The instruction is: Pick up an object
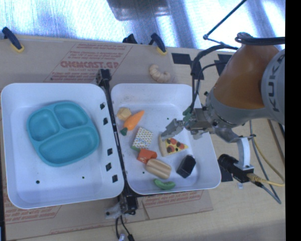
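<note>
Gripper (171,129) sits low in the right bin (155,92), just above the pizza slice (172,146); can't tell the fingers' spread. Risk: the flat slice slips out, or the black block (186,166) beside it gets nudged.

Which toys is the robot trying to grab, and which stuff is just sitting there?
For the job: gripper, pizza slice, carrot, black block, bread roll, all in the right bin.

Lying about: blue tray, left bin, croissant outside.
</note>
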You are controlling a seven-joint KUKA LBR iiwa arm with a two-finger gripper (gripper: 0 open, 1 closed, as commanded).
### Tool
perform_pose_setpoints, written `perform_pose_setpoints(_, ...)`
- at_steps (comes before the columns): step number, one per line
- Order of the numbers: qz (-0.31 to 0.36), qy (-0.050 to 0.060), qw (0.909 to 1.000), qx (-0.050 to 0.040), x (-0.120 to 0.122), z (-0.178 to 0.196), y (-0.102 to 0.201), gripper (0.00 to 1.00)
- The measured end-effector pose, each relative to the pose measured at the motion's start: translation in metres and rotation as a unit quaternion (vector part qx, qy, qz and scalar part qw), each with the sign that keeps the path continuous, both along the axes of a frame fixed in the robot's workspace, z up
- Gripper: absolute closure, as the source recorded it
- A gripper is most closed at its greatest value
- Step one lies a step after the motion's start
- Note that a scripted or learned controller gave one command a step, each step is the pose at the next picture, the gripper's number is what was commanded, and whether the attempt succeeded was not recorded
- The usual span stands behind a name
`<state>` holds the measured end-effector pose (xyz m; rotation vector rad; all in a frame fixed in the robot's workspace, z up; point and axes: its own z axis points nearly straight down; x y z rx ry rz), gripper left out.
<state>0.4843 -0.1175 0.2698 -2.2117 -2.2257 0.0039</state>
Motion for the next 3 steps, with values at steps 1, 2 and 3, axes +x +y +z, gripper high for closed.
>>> perform_pose_setpoints(1,-0.014,0.001,0.9999,-0.0006,0.087,-0.075,0.030,0.00)
perform_pose_setpoints(2,0.216,0.000,0.9765,0.0008,0.105,-0.158,0.026,0.00)
perform_pose_setpoints(3,0.128,0.001,0.9918,0.0010,0.106,-0.178,0.018,0.00)
